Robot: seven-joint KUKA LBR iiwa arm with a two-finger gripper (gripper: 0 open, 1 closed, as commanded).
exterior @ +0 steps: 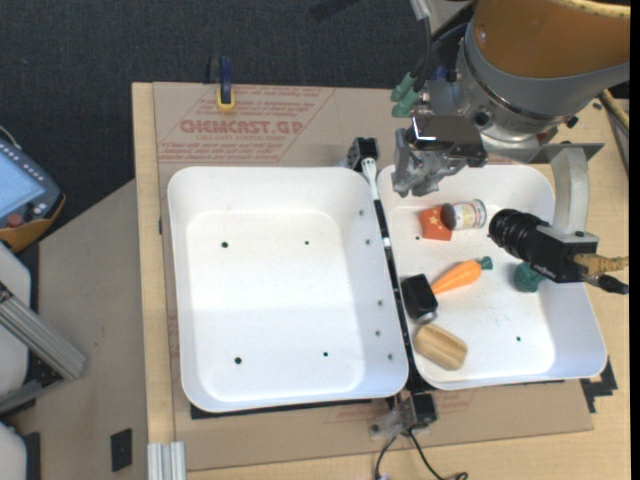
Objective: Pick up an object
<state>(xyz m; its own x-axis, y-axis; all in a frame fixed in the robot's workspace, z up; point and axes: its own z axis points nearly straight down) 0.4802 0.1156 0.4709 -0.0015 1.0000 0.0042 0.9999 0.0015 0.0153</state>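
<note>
Several objects lie in the right bin (575,353): a small spice jar (463,215) touching an orange-red block (434,224), a toy carrot (459,276), and a tan wooden piece (441,346). Gripper (420,175) hangs near the jar, finger state indiscernible. Left bin (190,268) adjoins.

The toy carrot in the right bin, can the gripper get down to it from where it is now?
Probably yes. The toy carrot lies apart from its neighbours, open from above. The gripper hovers near the bin's back edge, with the small jar between them, which it could pass over.
</note>
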